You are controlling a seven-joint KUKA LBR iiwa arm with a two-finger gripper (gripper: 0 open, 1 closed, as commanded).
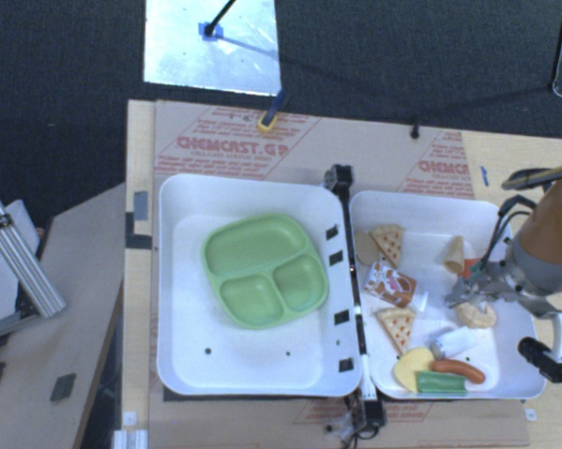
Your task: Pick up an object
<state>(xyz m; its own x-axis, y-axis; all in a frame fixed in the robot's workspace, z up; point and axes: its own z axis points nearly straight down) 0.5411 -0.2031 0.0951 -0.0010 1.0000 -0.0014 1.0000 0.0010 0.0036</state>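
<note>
The right bin [423,206] holds toy foods: two toast triangles [388,241] [398,326], a cone [455,254], a snack packet [391,284], a round bun [478,316], a white piece [453,342], a sausage [458,371], a yellow slice [410,368] and a green block [439,384]. My gripper [467,294] hangs low at the bin's right side, just above and left of the bun, between it and the cone. Nothing is visibly held.
The left bin [180,354] carries a green divided plate [264,270]. A black divider with clips [346,279] runs between the bins. The arm's orange band [555,229] and grey wrist cover the right bin's right rim. A black part [542,359] sticks out near the front right corner.
</note>
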